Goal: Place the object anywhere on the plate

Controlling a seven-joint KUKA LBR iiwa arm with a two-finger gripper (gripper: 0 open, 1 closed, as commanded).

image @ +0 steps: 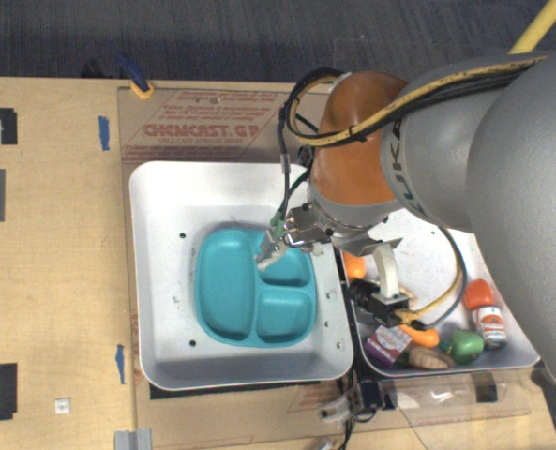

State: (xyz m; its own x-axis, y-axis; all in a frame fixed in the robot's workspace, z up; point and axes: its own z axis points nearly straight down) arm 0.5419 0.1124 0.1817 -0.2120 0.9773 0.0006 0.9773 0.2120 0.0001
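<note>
Your claw [276, 245] is hanging over the top right part of the blue plate [231, 293], which is sitting in the left white bin [156, 251]. You cannot tell how the claw is set, or whether it is holding anything. Toy foods [428, 340] are lying in the right bin [517, 350].
</note>
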